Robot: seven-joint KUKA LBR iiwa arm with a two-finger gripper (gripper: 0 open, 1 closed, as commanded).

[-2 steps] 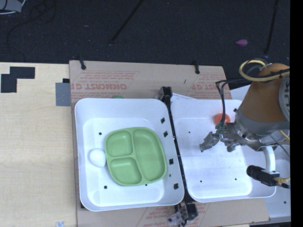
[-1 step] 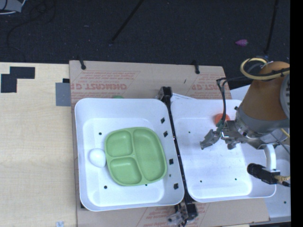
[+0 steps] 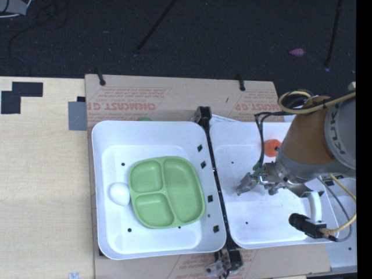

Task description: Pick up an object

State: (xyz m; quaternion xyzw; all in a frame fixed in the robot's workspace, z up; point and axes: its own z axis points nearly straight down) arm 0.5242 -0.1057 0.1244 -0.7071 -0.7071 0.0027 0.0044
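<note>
Hovering low in the right bin (image 3: pixel 256 237), the gripper (image 3: pixel 244 186) is over bare floor; apart or together, cannot tell. Nothing is seen in it.

Step looks like approach, no grasp yet. The nearest candidate is an orange object (image 3: pixel 271 147) by the wrist, part hidden. The left bin (image 3: pixel 100 156) holds a green divided plate (image 3: pixel 165 192) with a white ball (image 3: pixel 120 193) touching it.

The next move likely calls for shifting onto a target.

You've got dark carpet (image 3: pixel 174 28) w/ cables (image 3: pixel 158 22) at 12 o'clock, pale wood bench (image 3: pixel 40 173) at 9, printed cardboard sheet (image 3: pixel 174 100) approx. centre, black marks (image 3: pixel 26 89) at 10.
</note>
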